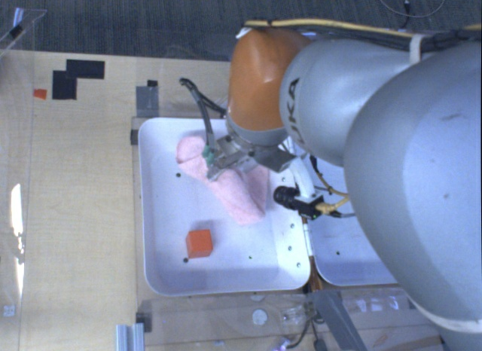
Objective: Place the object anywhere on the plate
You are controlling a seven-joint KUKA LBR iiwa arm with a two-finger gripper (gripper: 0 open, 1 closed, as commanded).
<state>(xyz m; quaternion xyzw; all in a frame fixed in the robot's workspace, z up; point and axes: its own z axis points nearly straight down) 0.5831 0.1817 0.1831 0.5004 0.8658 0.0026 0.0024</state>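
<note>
A small orange block (pixel 199 243) lies alone on the floor of the left white bin (pixel 153 214), towards its front. Farther back in the same bin lies a pale pink flat thing (pixel 242 196), probably the plate, running from the back left towards the middle; the arm covers part of it. My gripper (pixel 218 159) hangs right over the pink thing's back part, well away from the orange block. The wrist and its orange band (pixel 260 78) hide what lies under the gripper.
The right white bin (pixel 354 267) is mostly covered by the grey arm. A black cable (pixel 197 101) loops beside the wrist. Black and orange markers (pixel 71 78) sit on the wooden bench to the left of the bins.
</note>
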